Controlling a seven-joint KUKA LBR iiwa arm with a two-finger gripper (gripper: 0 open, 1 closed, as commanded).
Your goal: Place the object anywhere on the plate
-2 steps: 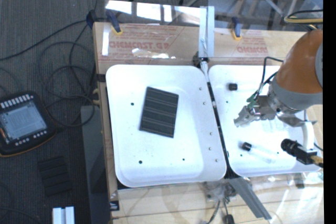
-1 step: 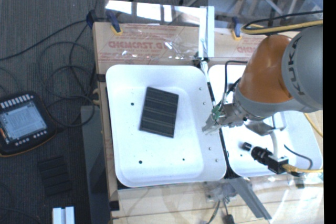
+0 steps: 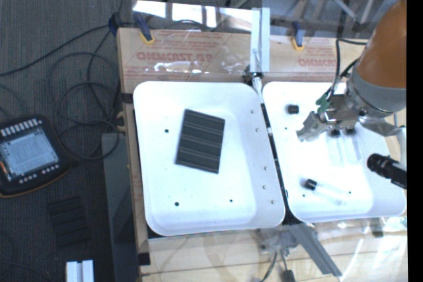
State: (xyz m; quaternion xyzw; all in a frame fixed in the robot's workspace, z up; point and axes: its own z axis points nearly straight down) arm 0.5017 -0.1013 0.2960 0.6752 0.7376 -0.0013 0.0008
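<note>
A dark ribbed rectangular plate (image 3: 200, 140) lies flat in the middle of the left bin (image 3: 152, 109). In the right bin (image 3: 291, 205), a small black piece (image 3: 292, 109) rests near the far left corner. A clear tube with a black cap (image 3: 322, 188) lies near the front. Another clear item (image 3: 344, 152) lies in the middle of that bin. My gripper (image 3: 318, 126) hangs over the right bin, between the black piece and the clear items, right of the divider. I see nothing in its grasp.
The arm (image 3: 386, 63) enters from the right above the right bin. A black knob (image 3: 386, 167) juts in at the right edge. A pendant (image 3: 26, 154) lies on the floor to the left. Clamps hold a clear sheet (image 3: 192, 53) behind the bins.
</note>
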